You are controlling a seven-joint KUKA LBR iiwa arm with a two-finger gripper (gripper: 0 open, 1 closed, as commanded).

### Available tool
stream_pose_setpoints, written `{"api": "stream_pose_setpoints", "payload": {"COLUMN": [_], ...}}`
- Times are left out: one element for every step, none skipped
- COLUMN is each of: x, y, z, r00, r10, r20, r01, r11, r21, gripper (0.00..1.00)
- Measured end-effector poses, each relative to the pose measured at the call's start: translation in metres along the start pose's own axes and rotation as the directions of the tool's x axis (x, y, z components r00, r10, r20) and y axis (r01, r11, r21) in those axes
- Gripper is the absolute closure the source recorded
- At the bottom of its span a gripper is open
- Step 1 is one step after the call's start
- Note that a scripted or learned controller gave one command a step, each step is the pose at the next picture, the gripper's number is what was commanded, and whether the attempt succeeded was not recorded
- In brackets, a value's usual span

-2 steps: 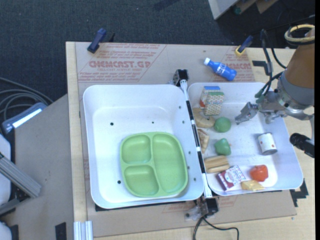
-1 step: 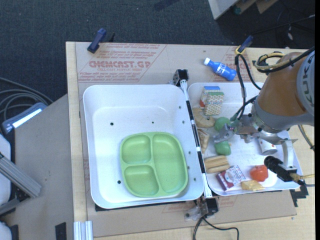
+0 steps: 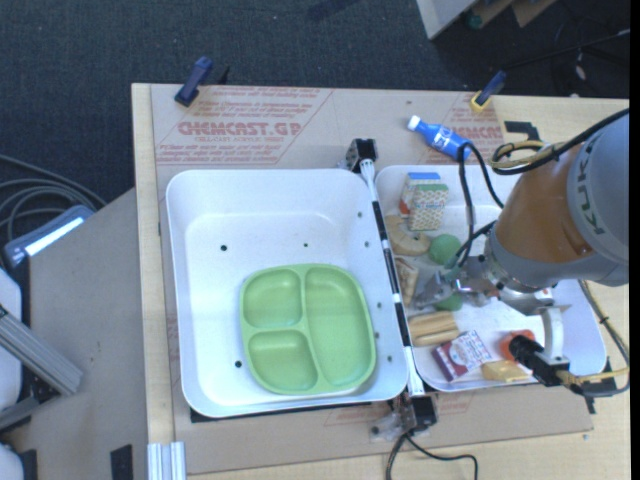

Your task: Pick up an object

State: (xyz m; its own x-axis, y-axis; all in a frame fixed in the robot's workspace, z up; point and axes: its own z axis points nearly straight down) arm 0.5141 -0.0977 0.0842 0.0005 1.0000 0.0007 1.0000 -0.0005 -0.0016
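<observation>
A: Item one — the tabletop (image 3: pixel 250 128), tan board with red lettering, bearing two white bins side by side.

B: Left bin (image 3: pixel 200 228): one green divided plate (image 3: pixel 306 328), three compartments, lying toward the bin's near edge.

A: Right bin (image 3: pixel 590 343): mixed small goods. A patterned box (image 3: pixel 424 204) stands at its far end; a green ball (image 3: pixel 444 248) lies just nearer than it; a tan wooden block (image 3: pixel 433 327) lies beside the wall shared with the left bin. At the bin's near edge — a red-and-white packet (image 3: pixel 463 354), touching or almost touching a yellowish piece (image 3: pixel 503 371), and a red object (image 3: pixel 520 346) partly covered by a black part.

B: Outside the bins: a blue bottle (image 3: pixel 440 137) on the tabletop toward its far right corner; a blue clamp (image 3: pixel 193 81) at the far left corner.

A: Arm (image 3: pixel 560 218) — grey and orange, reaching over the right bin. Claw (image 3: pixel 450 286) low among the objects near the green ball. Whether its jaws stand apart or closed, I cannot tell; nothing is seen gripped.
</observation>
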Motion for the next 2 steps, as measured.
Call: {"api": "stream_pose_setpoints", "payload": {"x": [0.0,0.079], "y": [0.001,0.037], "z": [-0.01,-0.101], "r00": [1.0,1.0], "r10": [0.001,-0.002], "r20": [0.001,0.0], "r01": [-0.001,0.002], "r11": [1.0,1.0], "r21": [-0.003,-0.003], "gripper": [1.0,1.0]}}
